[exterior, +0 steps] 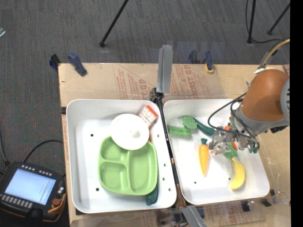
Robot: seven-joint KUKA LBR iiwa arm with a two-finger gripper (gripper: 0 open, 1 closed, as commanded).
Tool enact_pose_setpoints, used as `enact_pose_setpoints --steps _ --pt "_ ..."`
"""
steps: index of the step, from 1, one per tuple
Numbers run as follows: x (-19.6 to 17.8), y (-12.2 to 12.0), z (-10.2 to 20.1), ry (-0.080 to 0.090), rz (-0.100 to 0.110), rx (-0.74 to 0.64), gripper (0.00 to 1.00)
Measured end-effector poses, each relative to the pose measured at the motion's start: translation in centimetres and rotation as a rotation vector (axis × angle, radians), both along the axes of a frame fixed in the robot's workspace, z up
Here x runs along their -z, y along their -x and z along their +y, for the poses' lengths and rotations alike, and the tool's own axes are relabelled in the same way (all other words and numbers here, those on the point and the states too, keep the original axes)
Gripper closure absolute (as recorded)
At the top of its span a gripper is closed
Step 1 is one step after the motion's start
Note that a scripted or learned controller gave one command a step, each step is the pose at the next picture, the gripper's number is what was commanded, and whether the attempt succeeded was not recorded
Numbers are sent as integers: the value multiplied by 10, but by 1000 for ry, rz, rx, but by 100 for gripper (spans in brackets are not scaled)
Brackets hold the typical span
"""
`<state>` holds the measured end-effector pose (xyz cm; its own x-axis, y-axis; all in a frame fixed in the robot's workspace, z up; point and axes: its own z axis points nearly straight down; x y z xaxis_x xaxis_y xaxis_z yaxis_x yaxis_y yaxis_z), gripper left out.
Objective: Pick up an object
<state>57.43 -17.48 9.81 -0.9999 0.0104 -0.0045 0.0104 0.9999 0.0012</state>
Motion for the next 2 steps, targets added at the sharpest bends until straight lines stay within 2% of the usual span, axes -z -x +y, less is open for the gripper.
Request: enact_pose_setpoints --steps 1,2 --pt "12 99 -16 -1 7 228 100" --pt "12 98 -16 -1 6 227 0"
